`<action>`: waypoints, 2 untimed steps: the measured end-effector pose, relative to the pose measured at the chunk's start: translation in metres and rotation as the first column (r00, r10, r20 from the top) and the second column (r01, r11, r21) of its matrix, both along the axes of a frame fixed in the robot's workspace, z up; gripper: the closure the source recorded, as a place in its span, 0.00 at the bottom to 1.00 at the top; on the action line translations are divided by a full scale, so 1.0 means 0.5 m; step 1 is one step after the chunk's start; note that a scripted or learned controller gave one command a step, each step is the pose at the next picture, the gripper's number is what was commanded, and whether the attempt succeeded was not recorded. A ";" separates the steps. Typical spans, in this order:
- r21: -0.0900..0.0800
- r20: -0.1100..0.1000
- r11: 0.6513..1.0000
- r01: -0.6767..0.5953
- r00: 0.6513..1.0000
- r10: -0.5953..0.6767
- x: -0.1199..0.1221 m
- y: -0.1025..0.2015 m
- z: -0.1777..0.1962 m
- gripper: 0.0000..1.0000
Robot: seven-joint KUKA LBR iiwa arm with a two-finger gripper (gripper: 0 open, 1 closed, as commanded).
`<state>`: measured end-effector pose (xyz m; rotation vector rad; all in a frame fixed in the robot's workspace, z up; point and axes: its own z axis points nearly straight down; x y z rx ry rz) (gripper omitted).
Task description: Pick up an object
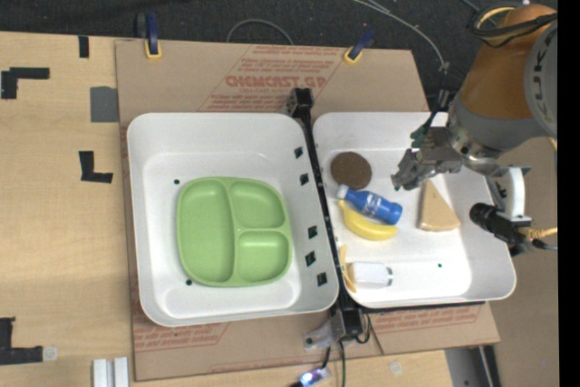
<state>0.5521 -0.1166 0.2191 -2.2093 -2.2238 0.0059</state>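
Approach phase. My gripper (410, 174) hovers over the right bin (485, 281), nothing between the fingers (can't tell how wide they stand). Nearest candidates: blue bottle (372, 206) on banana (367, 226), tan wedge (437, 208) beside. Next: pick one, descend, close.

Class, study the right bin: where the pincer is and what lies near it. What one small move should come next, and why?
Probably a short drop straight down onto the tan wedge. The pincer hangs over the right bin beside that wedge, nothing between its fingers; the blue bottle and banana overlap, so they look harder to grasp.
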 end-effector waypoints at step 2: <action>-0.001 0.002 1.000 -0.001 1.000 0.001 0.094 0.207 -0.003 1.00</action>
